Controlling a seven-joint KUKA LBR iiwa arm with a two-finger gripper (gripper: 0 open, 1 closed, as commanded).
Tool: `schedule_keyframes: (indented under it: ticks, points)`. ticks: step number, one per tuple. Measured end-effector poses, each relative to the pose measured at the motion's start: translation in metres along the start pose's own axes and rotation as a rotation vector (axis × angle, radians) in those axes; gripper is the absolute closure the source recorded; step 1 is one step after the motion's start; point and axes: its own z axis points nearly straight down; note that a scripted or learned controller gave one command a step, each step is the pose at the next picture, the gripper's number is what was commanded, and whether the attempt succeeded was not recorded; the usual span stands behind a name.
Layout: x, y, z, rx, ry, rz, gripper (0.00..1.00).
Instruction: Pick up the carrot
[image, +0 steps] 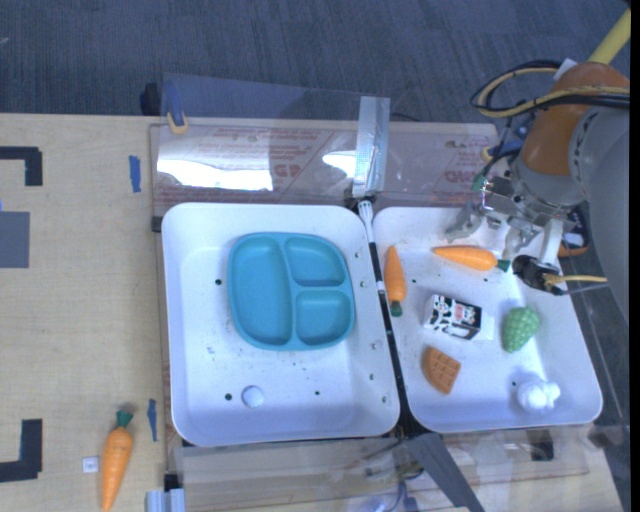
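A: Gripper (512, 232) is over the back of the right bin (575, 400), just beside the orange carrot (466, 258) lying flat near the back wall. Can't tell the finger state – wrist hardware and cables blur together there. Nothing visibly held.

B: Which carrot is the target? I count three.

A: My guess is the one by the gripper. A second carrot (395, 278) lies along the right bin's left wall, a third carrot (117, 460) out on the bench near the left bin (190, 400).

B: How should it grasp?

A: Close across the short axis near the thick middle, fingers straddling it – the taper will squirt out of an end grip. Come straight down; it's close to the back wall, so keep clearance there.

B: Neighbours?

A: Printed card (455, 316), green toy (519, 329) and waffle piece (440, 369) are apart from it. Blue plate (291, 291) sits in the other bin.
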Motion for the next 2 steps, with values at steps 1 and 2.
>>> schedule_keyframes:
  ticks: [1,2]
  points:
    - [0.006,-0.022,-0.042,0.004,0.001,-0.112,0.00]
    - [-0.009,0.004,0.022,0.001,0.001,-0.309,0.00]
